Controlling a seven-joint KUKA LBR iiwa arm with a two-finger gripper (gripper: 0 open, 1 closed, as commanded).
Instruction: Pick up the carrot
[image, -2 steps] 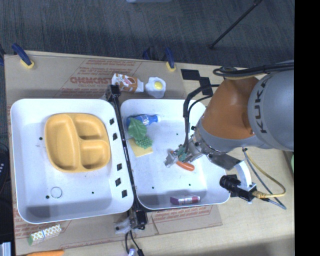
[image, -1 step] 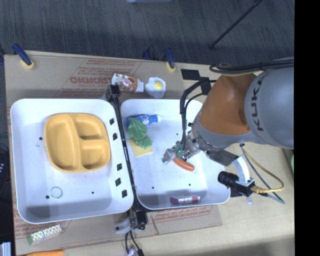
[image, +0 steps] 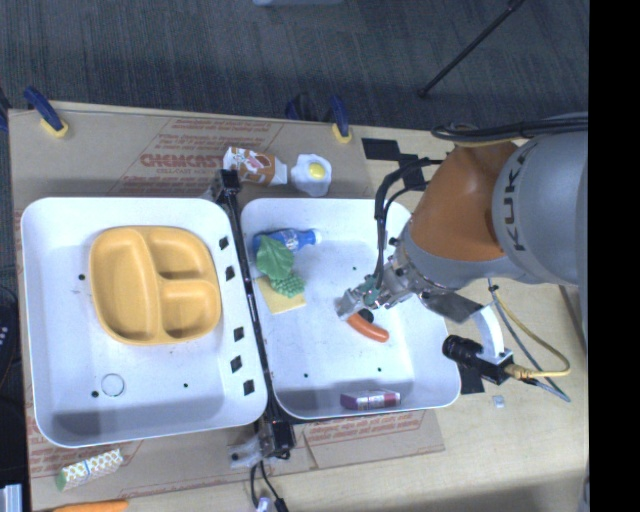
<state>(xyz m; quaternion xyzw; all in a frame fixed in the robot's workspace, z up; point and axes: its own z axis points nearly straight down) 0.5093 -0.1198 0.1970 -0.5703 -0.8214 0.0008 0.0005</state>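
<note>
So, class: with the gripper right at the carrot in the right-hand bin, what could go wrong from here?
1. The carrot is small and lies flat on the bin floor, so the gripper may slip off it.
2. The gripper sits at one end of the carrot; an off-centre grip might tip it out.

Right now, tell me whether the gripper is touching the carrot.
Cannot tell. In the camera view the gripper sits right over the carrot's upper end in the right bin, hiding any contact or gap.

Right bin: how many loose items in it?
5. Blue bottle, green toy and yellow sponge at upper left; carrot mid-right under the gripper; maroon tube at front. More may hide under the arm.
</note>
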